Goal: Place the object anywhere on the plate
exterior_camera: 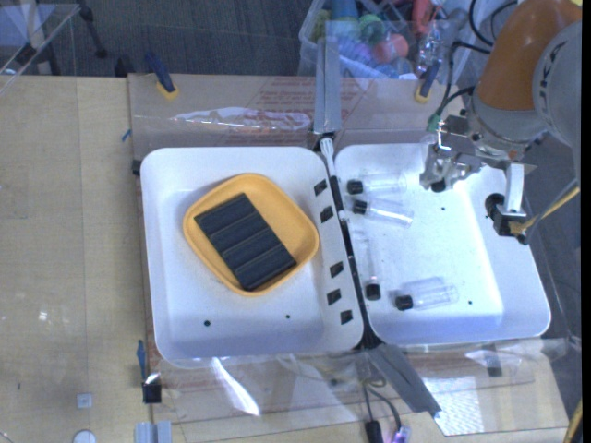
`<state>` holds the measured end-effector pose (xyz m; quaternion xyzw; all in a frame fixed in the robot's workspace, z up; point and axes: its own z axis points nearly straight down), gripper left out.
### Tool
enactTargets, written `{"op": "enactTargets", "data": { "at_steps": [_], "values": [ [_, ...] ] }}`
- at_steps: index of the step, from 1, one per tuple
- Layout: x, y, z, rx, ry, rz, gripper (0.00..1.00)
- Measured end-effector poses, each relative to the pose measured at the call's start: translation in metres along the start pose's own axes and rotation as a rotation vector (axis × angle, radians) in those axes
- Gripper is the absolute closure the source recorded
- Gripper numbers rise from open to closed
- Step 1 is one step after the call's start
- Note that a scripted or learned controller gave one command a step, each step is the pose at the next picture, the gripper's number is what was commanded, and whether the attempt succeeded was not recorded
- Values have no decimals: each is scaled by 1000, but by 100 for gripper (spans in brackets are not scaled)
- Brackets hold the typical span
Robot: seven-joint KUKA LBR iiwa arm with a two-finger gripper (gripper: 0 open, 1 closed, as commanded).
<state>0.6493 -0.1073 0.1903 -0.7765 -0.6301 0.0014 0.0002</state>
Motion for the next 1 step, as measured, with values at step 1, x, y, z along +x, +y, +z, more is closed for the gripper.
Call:
{"op": "enactTargets", "data": {
  "at_steps": [1],
  "values": [
    [0, 0, 0, 0, 0, 0, 0]
  ]
}}
